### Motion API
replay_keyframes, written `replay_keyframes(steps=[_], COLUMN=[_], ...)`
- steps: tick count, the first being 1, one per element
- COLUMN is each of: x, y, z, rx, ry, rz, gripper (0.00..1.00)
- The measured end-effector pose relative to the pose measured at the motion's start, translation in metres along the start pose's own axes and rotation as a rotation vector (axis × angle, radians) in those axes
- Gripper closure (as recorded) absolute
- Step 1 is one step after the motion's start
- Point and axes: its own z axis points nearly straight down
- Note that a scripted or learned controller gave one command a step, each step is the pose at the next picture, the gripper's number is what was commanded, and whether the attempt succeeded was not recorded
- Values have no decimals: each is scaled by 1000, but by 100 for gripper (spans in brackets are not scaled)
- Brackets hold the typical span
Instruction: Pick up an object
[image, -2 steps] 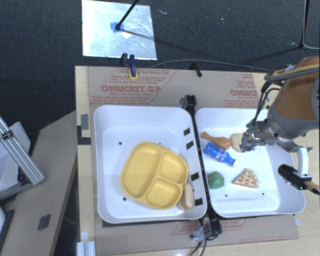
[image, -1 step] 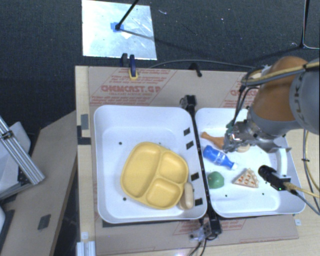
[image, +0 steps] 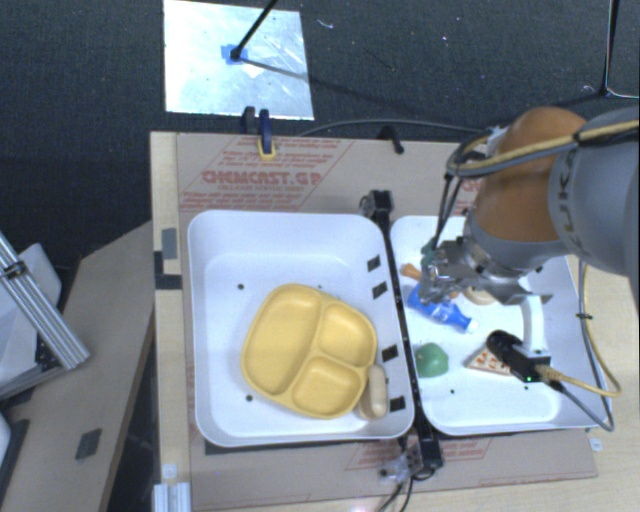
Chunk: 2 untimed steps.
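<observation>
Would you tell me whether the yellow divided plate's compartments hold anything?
Empty: the yellow divided plate in the left bin shows bare compartments. The tan piece lies beside its rim.

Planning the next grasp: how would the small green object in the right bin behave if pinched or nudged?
The green object looks rounded and dome-like, so it may roll or slip from a pinch. It seems small, probably light. A nudge could slide it toward the pizza-slice toy lying nearby.
</observation>
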Motion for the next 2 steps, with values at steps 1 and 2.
replay_keyframes(steps=[1, 2], x=[54, 116], y=[-4, -5], z=[6, -7], rx=[2, 0], ry=[0, 1], rz=[0, -2], gripper=[100, 100])
